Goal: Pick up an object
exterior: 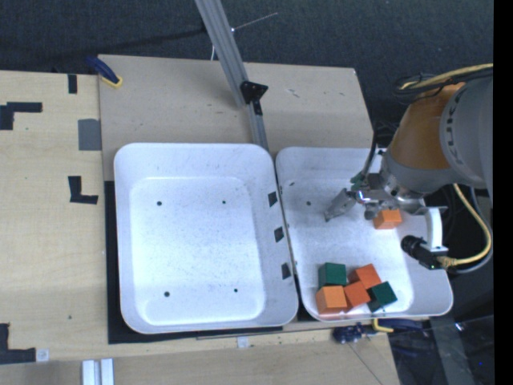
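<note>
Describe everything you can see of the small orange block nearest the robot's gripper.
The small orange block is a plain, matte cube, foam or wood by its look. It shows in the right white bin, just below the gripper and apart from the cluster of green and orange blocks. Whether the gripper touches it cannot be told.

Two shallow white plastic bins [196, 163] sit side by side. Three small orange blocks [331, 298] and two dark green blocks [332, 274] are visible.
</note>
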